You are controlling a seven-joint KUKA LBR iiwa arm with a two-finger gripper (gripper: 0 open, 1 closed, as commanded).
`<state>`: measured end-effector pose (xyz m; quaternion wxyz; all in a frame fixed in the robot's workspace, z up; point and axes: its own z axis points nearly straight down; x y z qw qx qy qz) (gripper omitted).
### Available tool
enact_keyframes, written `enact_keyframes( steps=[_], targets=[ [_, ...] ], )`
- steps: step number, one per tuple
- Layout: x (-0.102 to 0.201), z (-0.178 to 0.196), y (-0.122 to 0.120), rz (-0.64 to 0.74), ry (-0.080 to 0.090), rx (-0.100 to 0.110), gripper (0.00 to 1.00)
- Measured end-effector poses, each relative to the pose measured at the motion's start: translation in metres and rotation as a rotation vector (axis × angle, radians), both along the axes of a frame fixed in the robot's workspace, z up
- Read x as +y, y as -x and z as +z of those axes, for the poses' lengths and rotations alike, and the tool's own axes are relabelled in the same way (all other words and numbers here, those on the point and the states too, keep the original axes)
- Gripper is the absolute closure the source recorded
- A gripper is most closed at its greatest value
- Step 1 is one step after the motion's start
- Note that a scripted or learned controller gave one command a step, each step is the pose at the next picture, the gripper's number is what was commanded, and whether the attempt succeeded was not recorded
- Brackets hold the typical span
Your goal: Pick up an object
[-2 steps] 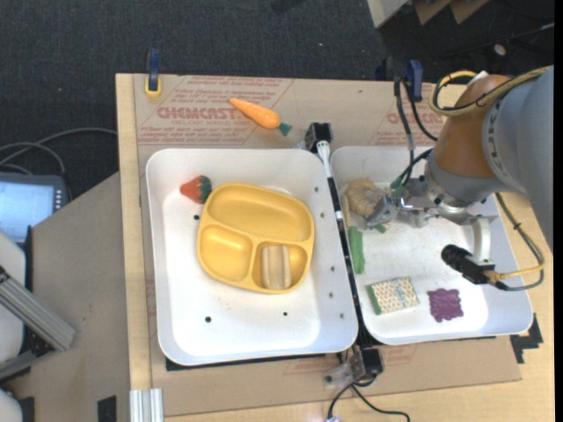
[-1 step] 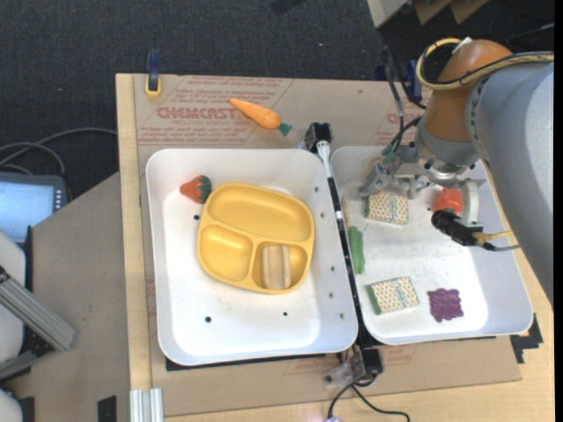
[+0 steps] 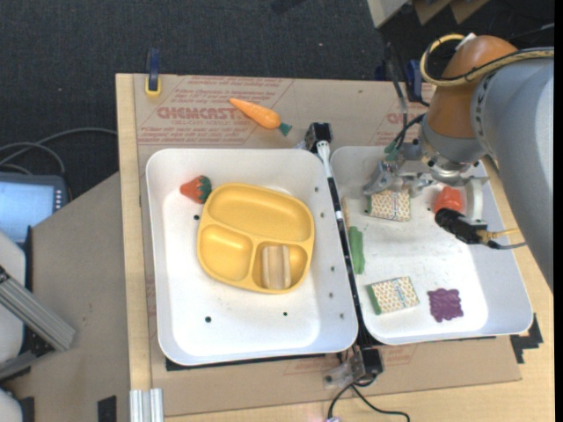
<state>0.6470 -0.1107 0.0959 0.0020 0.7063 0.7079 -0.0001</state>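
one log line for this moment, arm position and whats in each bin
end effector over patterned packet, right bin | also there: second packet, purple grapes | left bin: yellow tray, strawberry

We are seeing a bulky grey arm (image 3: 519,104) wearing a rounded orange band (image 3: 462,86) nearest the right bin (image 3: 493,323), with thin cables looping around it.

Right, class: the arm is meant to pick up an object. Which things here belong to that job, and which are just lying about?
Part of the job:
pincer
patterned packet beneath it
right bin

Lying about:
second packet
purple grapes
green stick
yellow divided plate
strawberry
carrot on the bench
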Motion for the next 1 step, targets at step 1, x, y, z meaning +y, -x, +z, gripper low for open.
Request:
enact_keyframes(
  steps=[1],
  targets=[
    [0.0248, 0.0943, 0.0588, -0.002, -0.004, 0.001, 1.00]
  ],
)
